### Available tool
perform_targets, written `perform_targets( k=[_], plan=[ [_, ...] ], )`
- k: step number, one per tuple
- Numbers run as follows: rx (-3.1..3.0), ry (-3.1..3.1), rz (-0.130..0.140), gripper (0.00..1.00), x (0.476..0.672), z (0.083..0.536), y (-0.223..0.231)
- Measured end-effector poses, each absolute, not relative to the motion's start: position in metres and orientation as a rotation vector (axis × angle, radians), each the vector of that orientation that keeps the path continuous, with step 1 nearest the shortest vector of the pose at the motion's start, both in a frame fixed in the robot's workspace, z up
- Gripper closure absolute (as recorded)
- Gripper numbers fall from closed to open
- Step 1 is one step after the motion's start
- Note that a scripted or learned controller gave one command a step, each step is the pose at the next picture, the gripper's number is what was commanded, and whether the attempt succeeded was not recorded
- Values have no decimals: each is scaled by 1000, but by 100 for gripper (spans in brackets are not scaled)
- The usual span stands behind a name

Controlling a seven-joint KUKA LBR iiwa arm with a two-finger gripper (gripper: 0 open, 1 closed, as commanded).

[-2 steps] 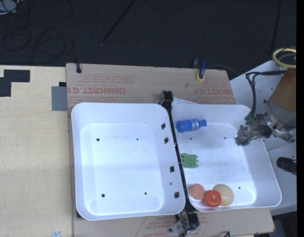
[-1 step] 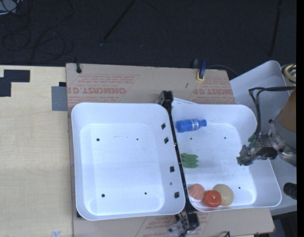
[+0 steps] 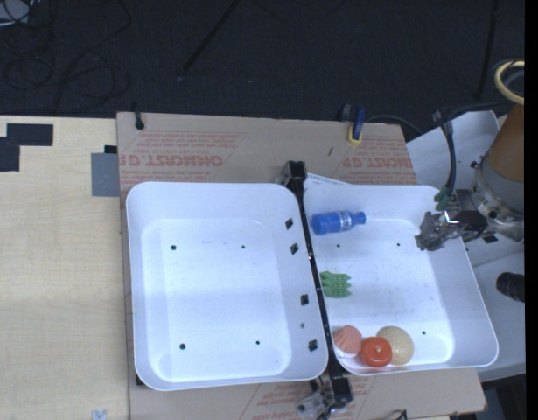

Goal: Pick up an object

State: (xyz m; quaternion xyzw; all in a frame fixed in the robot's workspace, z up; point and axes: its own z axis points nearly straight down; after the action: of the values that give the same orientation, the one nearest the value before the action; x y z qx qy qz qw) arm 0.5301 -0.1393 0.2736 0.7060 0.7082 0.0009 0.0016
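We hover our gripper (image 3: 433,231) at the right bin's (image 3: 465,278) 3 o'clock rim — whether the fingers are spread, we cannot tell. The blue bottle (image 3: 338,222) lies toward 10 o'clock; we should probably descend squarely across its body.

1. The single camera sits fixed above the bench, looking down at a slant.
2. It frames both white bins (image 3: 478,322) whole from moderate distance; dark floor lies beyond.
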Motion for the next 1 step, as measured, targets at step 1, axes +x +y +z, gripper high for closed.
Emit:
perform_targets(
  k=[1],
  plan=[
    [2232, 2233, -13, 100, 493, 155, -104]
  ],
)
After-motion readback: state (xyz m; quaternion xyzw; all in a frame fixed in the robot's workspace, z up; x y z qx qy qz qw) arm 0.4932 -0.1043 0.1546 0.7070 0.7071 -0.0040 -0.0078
